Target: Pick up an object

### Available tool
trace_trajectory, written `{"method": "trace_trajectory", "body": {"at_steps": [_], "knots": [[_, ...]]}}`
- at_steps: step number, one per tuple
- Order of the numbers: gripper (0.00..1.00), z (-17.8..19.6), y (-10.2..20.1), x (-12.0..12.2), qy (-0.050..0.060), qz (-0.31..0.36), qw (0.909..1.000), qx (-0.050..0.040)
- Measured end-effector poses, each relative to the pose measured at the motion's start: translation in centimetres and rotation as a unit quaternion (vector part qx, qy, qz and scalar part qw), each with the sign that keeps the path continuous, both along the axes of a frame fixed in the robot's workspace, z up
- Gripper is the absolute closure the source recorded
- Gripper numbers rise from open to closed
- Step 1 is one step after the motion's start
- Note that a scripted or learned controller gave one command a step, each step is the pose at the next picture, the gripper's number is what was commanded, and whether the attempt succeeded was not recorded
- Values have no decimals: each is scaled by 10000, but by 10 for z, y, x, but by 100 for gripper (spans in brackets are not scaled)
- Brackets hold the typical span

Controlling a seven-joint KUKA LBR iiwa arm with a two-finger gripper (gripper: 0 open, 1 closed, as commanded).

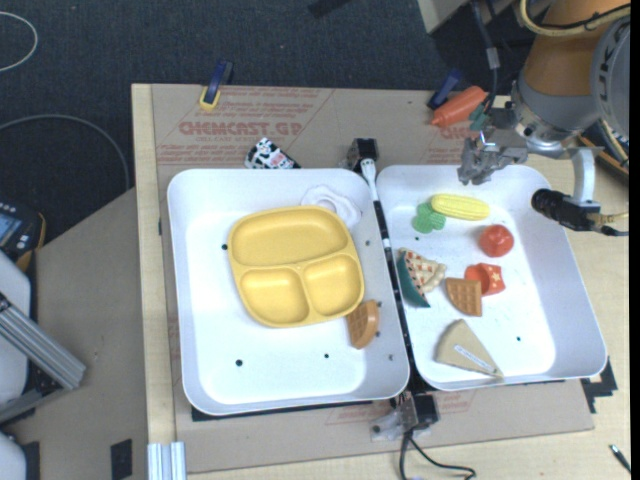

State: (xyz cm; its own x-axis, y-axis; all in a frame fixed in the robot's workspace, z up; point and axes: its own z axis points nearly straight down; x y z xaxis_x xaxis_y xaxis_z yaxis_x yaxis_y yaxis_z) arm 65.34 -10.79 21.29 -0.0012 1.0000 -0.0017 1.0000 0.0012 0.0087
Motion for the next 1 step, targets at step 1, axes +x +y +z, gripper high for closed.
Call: {"method": "trace_trajectory", "body": {"at_steps": [1], "knots": [[100,14,0,1,16,0,10000,3]]}}
